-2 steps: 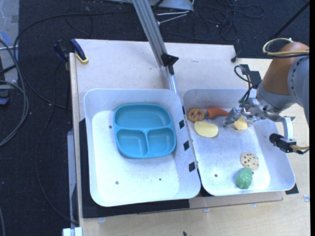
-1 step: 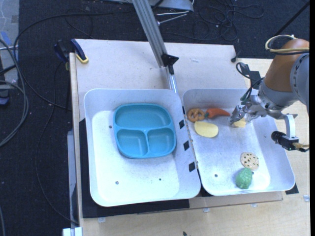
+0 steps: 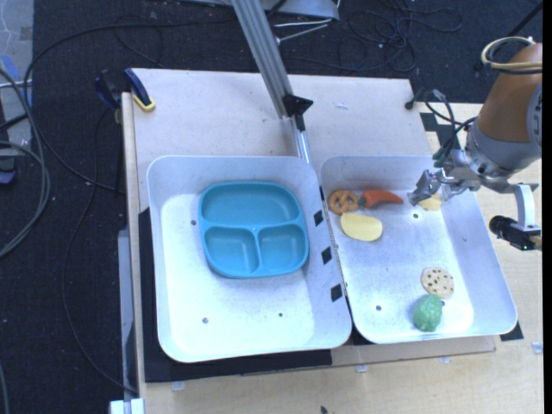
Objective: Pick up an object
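Jaws: I can't tell how they stand. The gripper [image 3: 428,190] hangs over the right bin [image 3: 483,257], upper right, near a pale yellow piece [image 3: 430,203], bare floor below.

A blue tray [image 3: 255,228] with three compartments lies in the left bin [image 3: 172,317]. The right bin [image 3: 474,257] sits just beside it on a pale bench [image 3: 216,110]. A metal pole [image 3: 263,46] slants down to the bins' far edge. Black cables [image 3: 69,50] trail across the dark floor. A blue-and-yellow item [image 3: 138,89], perhaps a clamp, sits at the bench's far left corner.
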